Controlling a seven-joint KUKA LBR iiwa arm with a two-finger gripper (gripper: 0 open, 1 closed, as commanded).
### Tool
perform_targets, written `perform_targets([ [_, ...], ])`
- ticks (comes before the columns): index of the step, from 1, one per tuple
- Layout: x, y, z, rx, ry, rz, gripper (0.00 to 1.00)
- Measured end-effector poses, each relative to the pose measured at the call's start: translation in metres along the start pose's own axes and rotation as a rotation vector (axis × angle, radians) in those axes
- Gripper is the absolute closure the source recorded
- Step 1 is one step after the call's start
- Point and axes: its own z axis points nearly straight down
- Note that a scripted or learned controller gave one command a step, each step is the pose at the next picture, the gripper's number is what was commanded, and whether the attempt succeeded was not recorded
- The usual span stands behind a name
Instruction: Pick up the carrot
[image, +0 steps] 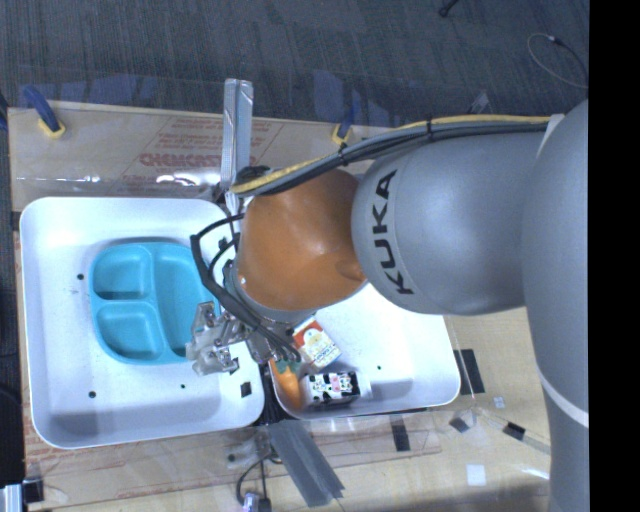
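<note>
Poised over the divide between the two white bins (60, 420): KUKA gripper (215, 345), finger state impossible to tell. Possibly the carrot (287, 383), an orange sliver at the right bin's near-left corner, beside a carton (320, 347) and a dark packet (332, 386). Not yet lifted; pick-up apparently still ahead.

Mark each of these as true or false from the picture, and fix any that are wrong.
1. A blue tray lies in the left bin. True.
2. The tray has a single undivided well. False: ridges split it into compartments.
3. The gripper hangs over the bench outside both bins. False: it is above the left bin's right part, beside the tray.
4. The carrot sits in the right bin. True, partly hidden under the arm.
5. A small carton lies near the carrot. True.
6. The carrot rests on the blue tray. False: it is in the other bin.
</note>
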Motion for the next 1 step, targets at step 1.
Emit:
perform_targets([
  [1,-0.0248,0.0863,-0.0079,0.0,0.0,-0.129,1.0],
])
